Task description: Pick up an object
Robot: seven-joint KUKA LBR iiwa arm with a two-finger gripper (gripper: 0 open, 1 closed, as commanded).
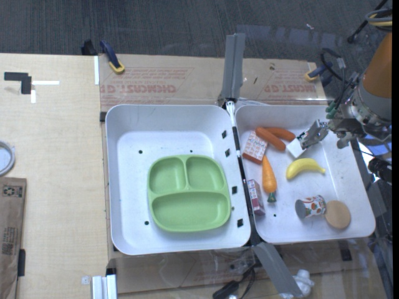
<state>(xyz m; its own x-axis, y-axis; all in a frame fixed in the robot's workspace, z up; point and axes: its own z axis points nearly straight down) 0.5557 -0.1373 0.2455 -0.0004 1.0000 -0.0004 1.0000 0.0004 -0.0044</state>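
A: Claw [310, 137] sits low over the right bin [349, 229], near its far edge, just past the banana [305, 168]. Arm comes in from the bin's right side.

B: Wide or narrow?

A: Cannot tell. Too small and cluttered at the tip. Nothing clearly between it, so I log no grasp.

B: What's on offer?

A: All in the right bin. 2 sausages [275, 136] toward the far edge, just beside the claw. Box [254, 147] by the left wall, carrot [269, 177] next to it, small carton [254, 197] along the left wall nearer the front. Can [310, 207] lying down and a tan disc [337, 214] at the near right corner, touching or nearly so.

B: Left bin?

A: 1 green tray [189, 194], 3 sections, centred in the left bin [124, 167].

B: Progress?

A: Early, by my read. Every item rests on the bin floor; pick not yet made. Closing and lifting remain. Likeliest target: sausages or banana.
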